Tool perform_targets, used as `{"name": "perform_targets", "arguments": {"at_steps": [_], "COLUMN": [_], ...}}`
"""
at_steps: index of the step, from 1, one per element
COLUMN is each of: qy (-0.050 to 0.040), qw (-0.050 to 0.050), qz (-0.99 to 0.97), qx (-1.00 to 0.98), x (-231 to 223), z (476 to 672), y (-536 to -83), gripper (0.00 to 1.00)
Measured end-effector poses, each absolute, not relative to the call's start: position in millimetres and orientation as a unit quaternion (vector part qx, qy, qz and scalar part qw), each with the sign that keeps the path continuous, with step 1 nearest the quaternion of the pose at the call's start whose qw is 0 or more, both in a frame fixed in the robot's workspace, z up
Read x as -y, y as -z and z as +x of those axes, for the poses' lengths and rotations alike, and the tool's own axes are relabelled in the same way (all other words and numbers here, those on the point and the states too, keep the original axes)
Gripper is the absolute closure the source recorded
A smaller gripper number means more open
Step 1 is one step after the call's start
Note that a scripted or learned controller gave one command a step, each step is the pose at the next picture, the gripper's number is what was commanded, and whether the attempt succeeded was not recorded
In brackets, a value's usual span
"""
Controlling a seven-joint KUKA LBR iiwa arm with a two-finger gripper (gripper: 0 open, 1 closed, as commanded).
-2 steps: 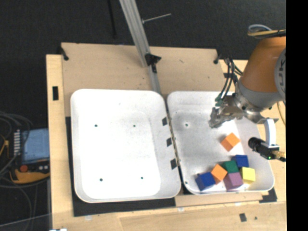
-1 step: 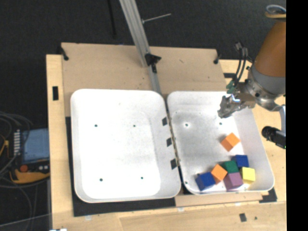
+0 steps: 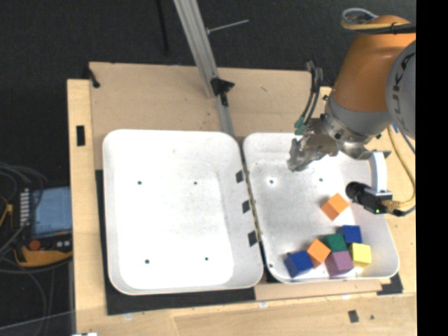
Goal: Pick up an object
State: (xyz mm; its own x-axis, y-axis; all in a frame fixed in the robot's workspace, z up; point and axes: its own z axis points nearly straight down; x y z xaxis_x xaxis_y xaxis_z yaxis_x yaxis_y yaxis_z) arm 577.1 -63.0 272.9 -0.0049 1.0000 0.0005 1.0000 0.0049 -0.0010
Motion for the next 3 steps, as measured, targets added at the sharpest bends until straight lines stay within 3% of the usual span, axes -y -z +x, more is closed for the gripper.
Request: {"name": "perform_targets", "arguments": {"at_steps": [3], "qy": [0.0005], "qw": [0.0], "qz": [-0.706], "qx": [0.709], "x": [-90.3], "z": [608.1], "y": [-265.8], "gripper": [1.0]}}
